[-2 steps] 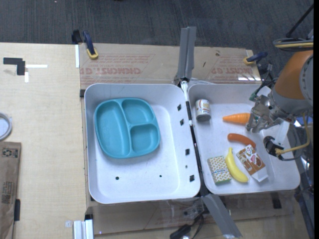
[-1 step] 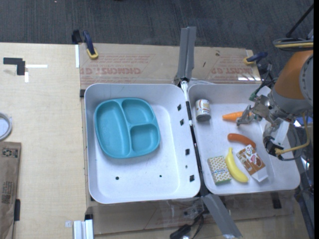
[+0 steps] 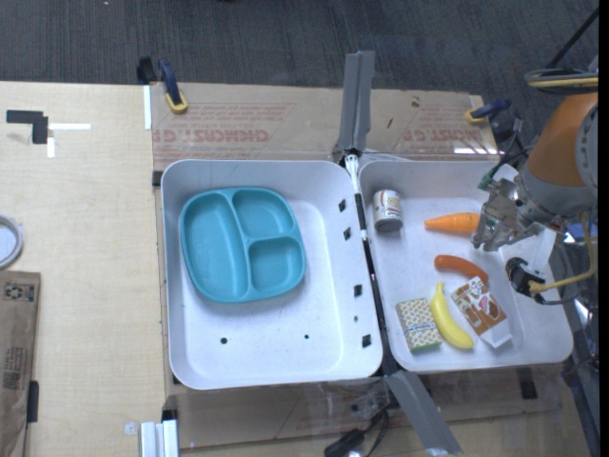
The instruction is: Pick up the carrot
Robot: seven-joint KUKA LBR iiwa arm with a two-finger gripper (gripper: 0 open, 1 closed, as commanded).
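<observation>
The carrot lies flat in the right bin, near the back wall, tip pointing left toward a small can. The hand sits just beside the carrot's thick right end; its opening cannot be determined. A sausage, banana and two packets lie nearer the front. The left bin holds a blue divided plate.
</observation>
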